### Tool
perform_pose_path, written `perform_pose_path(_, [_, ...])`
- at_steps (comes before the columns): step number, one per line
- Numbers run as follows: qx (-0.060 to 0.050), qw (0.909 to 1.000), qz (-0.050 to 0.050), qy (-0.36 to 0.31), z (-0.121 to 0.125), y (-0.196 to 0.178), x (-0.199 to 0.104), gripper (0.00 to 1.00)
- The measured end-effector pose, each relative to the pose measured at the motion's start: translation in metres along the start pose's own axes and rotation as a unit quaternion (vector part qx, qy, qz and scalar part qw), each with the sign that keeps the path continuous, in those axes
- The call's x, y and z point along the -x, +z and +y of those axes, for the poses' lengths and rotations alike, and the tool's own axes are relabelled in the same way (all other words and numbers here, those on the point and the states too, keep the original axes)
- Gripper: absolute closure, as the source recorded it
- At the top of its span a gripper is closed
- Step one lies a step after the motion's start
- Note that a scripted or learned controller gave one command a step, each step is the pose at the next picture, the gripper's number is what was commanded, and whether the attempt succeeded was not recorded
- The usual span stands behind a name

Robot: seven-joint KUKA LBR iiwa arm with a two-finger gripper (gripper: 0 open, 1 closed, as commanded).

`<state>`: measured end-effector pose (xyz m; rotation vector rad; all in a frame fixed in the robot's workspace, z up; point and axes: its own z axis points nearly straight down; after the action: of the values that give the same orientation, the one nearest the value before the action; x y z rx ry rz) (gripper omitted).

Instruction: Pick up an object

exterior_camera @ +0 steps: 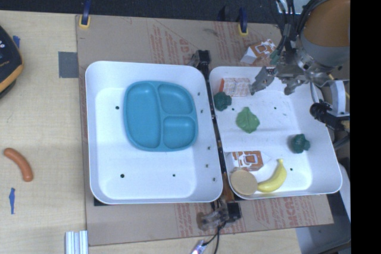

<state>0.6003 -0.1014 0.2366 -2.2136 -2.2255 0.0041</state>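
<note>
Brown cardboard (149,38) covers the bench beneath two white bins. Nearest in the right bin (321,181) lie a banana (273,178), a round tan disc (243,182) and a small packet (246,159). Farther in sit a dark green piece (299,143), a light green leafy piece (247,120) and another dark green lump (222,100). Over the far edge hangs the gripper (275,84), fingers spread apart, clasping nothing. Left bin (107,128) holds a blue divided plate (160,115); a sausage (19,163) lies far left.

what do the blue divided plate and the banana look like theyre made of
Blue plate: likely moulded plastic, smooth and matte, one even colour with soft rounded dividers.
Banana: probably a plastic toy, uniform yellow and slightly glossy, with no spots; real fruit can't be ruled out.
</note>
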Motion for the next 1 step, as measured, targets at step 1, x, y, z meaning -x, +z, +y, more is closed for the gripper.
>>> perform_pose_path(1, [-0.001,1.0,-0.001,0.001,0.0039,0.0579,0.0331,0.0])
